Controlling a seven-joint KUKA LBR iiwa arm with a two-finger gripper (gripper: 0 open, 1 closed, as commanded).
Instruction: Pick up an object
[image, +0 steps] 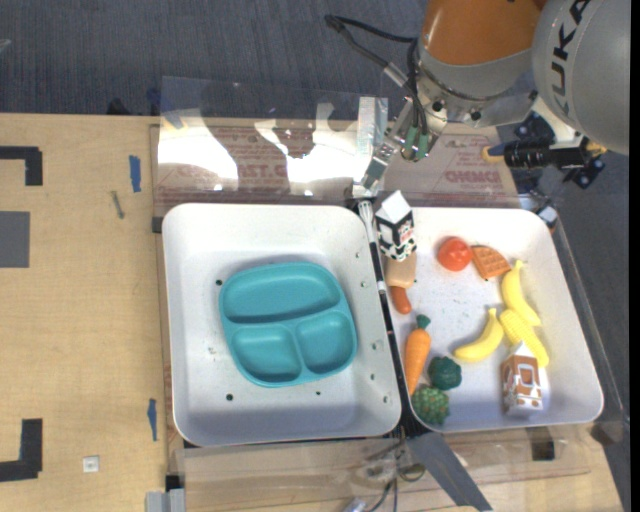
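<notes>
Hanging over the right bin's (575, 300) twelve o'clock edge, our gripper (383, 170) hides its jaws; we cannot tell their state. We should drop straight onto the little milk carton (396, 224) just below and pinch its sides.

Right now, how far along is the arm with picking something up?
Nothing looks picked yet. The grey arm's gripper sits at the bins' far edge, above a small black-and-white carton; whether it grips it is unclear. The orange carrot and yellow bananas lie in the right white bin.

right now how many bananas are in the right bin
2: one banana curves along the middle of the right bin; the other banana runs beside it nearer the right wall. Their ends may overlap.
</notes>
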